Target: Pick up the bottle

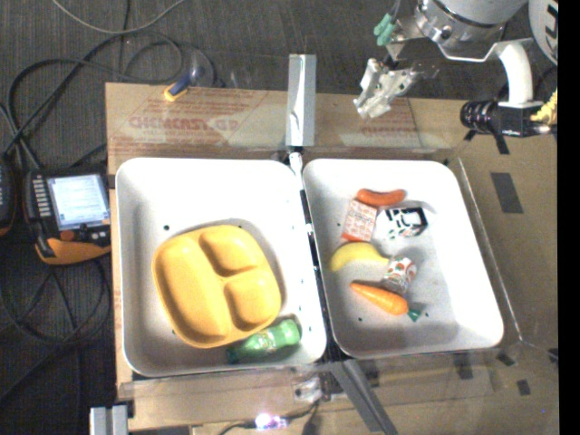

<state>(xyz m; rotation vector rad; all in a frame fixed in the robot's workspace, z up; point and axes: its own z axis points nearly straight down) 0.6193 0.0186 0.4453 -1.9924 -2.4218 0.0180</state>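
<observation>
Bottle [265,341], green, lies on its side at the bottom edge of the left bin [136,198], just beside the yellow divided plate [217,284]. In the right bin [453,198] sit a carrot [381,299], banana [358,256] and sausage [381,196]. The gripper [379,89] hangs at the upper right of the frame beyond both bins, grasping nothing, whether spread or clenched unclear. The pick looks unstarted: reach, descent and grasp remain.

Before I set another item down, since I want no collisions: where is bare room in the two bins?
Left bin: bare floor behind the yellow tray; its near edge is crowded by the green bottle. Right bin: bare along the right wall and near the front, past the carrot; its left-centre is crowded.
</observation>
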